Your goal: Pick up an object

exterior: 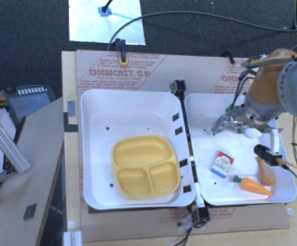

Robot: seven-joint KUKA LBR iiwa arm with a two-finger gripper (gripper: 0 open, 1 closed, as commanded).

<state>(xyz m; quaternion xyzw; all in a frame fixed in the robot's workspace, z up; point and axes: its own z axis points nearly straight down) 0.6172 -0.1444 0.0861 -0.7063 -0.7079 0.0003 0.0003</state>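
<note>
Where the right bin [281, 191] comes nearest you, you find a toy carrot [253, 185], a tan oblong piece [265, 173] just behind it, and a small printed carton [222, 164] to their left. Level with these, your left bin [94, 137] holds a yellow divided tray [145, 166]. Farther back, the gripper [224, 124] hangs over the right bin, its metal fingers [219, 126] nearly together, gripping nothing, beside a white object [252, 132].

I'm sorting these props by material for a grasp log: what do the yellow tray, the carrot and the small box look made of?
The yellow tray looks like moulded plastic with a dull sheen: one even colour and rounded compartment walls. The carrot is probably a plastic toy, smooth and uniformly orange with a green stub. The small box appears to be printed cardboard with flat faces and sharp edges, though it is too small to be sure.
</note>
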